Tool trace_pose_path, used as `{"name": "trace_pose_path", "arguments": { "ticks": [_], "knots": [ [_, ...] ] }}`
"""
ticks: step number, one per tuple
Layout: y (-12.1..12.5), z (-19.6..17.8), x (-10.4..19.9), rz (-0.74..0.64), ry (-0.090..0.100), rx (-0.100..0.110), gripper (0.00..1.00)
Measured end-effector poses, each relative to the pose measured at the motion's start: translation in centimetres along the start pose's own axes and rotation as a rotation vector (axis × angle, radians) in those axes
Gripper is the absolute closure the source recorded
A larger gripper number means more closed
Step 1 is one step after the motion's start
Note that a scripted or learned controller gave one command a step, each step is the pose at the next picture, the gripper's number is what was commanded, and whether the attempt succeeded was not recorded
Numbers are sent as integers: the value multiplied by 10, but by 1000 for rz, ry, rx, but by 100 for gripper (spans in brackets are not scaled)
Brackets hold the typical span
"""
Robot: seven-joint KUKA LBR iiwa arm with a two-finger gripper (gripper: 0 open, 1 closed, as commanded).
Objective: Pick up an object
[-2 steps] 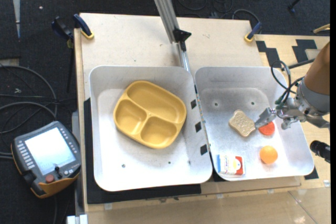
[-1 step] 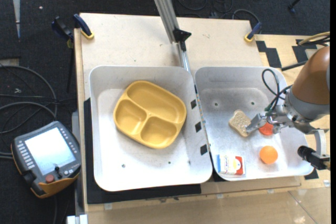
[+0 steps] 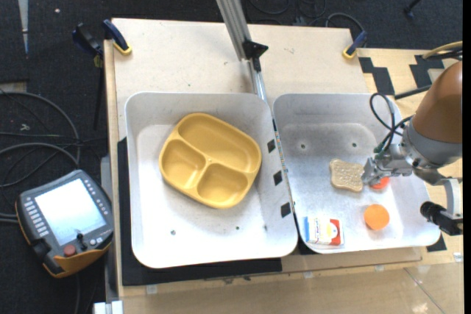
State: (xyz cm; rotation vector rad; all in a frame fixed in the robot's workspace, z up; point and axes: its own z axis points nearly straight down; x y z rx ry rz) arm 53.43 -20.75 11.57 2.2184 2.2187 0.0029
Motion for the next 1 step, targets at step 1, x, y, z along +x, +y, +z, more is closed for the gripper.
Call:
{"name": "trace_pose_path", "arguments": {
  "ticks": [1],
  "knots": [
    [-2, -63, 2, -2, -1, -2, 100]
  ]
}}
